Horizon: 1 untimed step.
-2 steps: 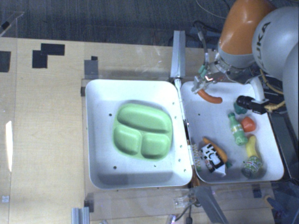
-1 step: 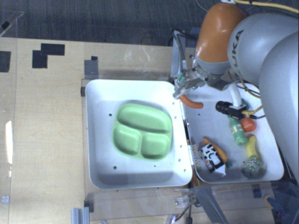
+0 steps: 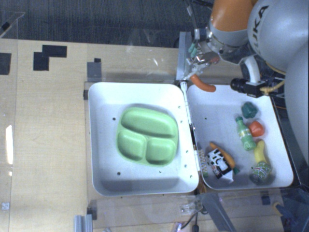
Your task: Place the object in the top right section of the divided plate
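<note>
A pale wooden desk carries two white bins. The left bin holds a green divided plate. Above the right bin's far edge, the gripper grips an orange sausage. Dark carpet lies beyond the desk.

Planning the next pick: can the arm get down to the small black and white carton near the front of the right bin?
Probably yes. The black and white carton lies uncovered in the right white bin. An orange carrot-shaped toy touches its back edge, which may crowd the tool.
</note>
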Available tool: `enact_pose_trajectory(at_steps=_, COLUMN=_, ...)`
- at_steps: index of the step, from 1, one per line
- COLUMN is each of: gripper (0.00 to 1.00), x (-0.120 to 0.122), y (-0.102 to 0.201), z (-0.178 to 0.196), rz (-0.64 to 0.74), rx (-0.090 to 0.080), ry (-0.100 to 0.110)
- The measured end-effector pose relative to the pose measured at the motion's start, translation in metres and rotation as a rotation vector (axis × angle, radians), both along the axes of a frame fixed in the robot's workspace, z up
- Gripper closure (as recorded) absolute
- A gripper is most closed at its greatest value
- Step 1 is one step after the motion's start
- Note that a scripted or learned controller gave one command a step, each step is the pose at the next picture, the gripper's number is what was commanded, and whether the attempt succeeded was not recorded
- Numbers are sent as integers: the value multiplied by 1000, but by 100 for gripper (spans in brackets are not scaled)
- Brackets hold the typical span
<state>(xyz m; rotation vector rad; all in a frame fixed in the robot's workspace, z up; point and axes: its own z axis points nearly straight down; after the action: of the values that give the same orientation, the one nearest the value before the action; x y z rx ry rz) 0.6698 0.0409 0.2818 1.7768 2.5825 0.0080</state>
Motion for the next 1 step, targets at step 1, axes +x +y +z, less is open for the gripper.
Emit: enact_pose_trajectory(at_steps=1, gripper=100, x=-61, y=47, z=-45, rz=250, rx=-1, ry=4)
